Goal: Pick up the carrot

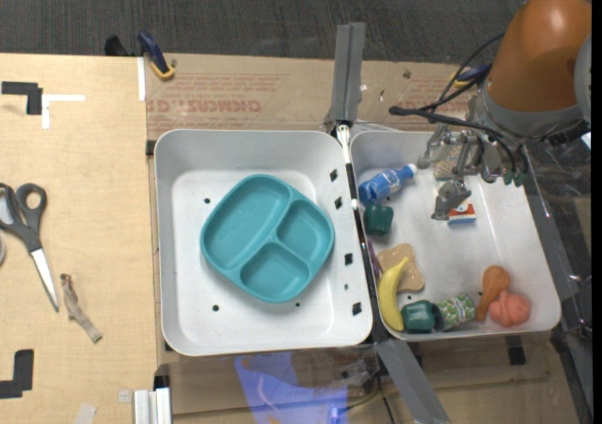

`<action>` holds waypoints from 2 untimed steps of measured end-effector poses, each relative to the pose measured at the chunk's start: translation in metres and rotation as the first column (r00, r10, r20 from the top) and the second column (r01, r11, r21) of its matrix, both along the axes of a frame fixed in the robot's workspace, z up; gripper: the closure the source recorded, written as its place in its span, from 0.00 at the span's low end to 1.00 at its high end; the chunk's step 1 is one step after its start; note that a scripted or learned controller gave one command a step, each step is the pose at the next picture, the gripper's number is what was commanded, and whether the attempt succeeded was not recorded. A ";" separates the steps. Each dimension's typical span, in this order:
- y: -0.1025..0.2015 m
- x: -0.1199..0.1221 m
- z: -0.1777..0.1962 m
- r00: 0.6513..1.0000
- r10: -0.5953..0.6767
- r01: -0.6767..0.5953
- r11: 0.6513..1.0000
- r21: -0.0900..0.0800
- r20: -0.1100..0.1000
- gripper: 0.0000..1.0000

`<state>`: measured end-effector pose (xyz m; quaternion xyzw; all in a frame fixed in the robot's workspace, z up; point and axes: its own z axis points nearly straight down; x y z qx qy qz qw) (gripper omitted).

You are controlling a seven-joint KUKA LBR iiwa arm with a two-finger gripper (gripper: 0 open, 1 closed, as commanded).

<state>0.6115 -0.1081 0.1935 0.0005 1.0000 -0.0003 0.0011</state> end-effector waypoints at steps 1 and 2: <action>-0.003 -0.036 -0.030 0.987 -0.162 0.162 0.987 0.001 0.000 0.00; -0.082 0.004 -0.034 0.958 -0.285 0.285 0.958 0.001 0.004 0.00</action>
